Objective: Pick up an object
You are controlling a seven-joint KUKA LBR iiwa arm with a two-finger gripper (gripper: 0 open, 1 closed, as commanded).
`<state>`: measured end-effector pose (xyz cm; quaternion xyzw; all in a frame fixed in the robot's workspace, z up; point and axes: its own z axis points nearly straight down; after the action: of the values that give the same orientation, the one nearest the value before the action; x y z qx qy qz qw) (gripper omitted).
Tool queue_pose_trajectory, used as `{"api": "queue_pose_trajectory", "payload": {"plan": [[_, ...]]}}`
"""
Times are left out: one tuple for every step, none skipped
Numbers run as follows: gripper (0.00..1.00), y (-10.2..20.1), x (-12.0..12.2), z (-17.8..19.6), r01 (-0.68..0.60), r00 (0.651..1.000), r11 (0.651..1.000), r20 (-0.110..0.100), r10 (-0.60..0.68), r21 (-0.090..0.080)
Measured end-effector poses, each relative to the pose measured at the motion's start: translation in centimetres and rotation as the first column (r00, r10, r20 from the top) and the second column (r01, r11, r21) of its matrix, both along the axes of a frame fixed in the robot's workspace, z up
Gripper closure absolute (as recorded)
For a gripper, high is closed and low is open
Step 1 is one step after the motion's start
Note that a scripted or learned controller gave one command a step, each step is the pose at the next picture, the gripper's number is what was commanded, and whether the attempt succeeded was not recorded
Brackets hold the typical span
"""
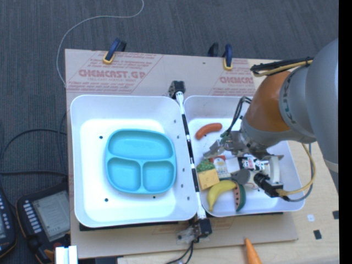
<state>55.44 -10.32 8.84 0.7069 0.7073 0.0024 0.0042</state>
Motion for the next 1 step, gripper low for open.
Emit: {"api": "queue_pose_trajectory", "payload": {"plan": [[1.0,0.01,0.1,1.05,0.0,1.0,1.0,0.002,0.0,0.0]]}}
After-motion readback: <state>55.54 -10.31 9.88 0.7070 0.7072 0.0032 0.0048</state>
